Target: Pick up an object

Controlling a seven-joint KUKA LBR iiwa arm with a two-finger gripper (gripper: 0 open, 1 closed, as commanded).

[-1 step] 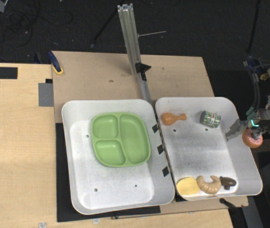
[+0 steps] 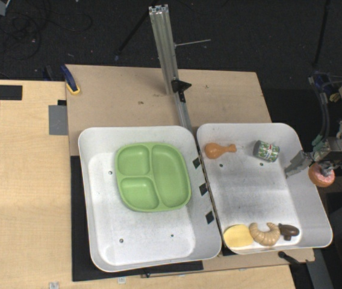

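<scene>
In the right bin (image 2: 249,188) lie several small objects. At the back are an orange drumstick-shaped toy (image 2: 218,150) and a green can (image 2: 267,151) on its side. At the front lie a yellow piece (image 2: 238,237), a tan curved piece (image 2: 265,233) and a small dark brown piece (image 2: 289,231), all close together. My gripper (image 2: 296,164) reaches over the bin's right rim, low and just right of the green can. It is small and partly cut off, and I see nothing held in it. The arm's orange band (image 2: 323,175) sits right behind it.
The left bin (image 2: 99,221) holds a green divided plate (image 2: 153,177) toward its back. An upright metal post (image 2: 165,59) stands behind the gap between the bins. Black clips (image 2: 202,188) mark the shared wall. The right bin's middle floor is bare.
</scene>
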